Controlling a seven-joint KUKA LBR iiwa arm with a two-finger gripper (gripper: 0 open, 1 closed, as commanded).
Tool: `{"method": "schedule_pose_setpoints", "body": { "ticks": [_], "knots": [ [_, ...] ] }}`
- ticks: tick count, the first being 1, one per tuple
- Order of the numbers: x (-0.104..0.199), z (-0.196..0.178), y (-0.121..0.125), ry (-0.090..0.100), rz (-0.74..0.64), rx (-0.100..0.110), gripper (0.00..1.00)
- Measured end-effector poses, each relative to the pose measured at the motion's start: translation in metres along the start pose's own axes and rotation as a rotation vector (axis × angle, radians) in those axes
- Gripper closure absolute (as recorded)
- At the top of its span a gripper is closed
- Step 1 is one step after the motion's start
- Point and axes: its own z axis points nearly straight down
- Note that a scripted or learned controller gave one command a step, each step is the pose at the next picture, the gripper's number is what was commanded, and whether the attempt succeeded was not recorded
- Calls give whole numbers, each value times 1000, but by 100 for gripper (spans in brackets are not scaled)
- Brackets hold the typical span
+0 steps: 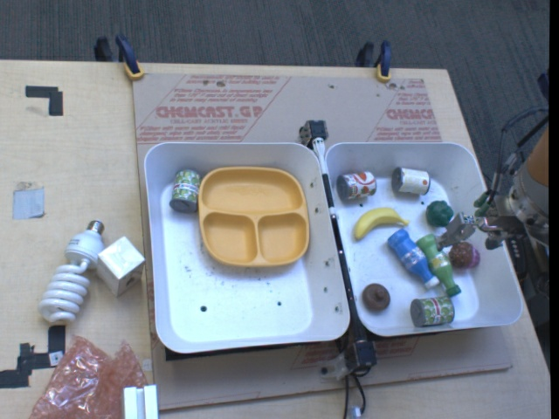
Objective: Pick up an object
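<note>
Claw sits low in the right bin, among the clutter; can't tell its state at this size. Candidates crowd it: green bottle just below-left, dark red ball just below, blue bottle further left. Risk: nudging neighbours, glancing grip. Bin wall close on the right; freer room up-left, toward the banana.

yellow banana, blue bottle, possibly maroon ball
</note>
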Motion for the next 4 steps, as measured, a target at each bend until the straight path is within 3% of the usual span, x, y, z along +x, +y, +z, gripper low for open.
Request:
{"method": "schedule_pose_setpoints", "body": {
  "ticks": [1, 2, 3, 4],
  "knots": [
    [60, 123, -10, 1, 2, 0, 0],
    [87, 23, 54, -1, 1, -2, 0],
    [71, 122, 5, 0, 4, 0, 0],
    [6, 0, 67, -1, 0, -2, 0]
  ]
}}
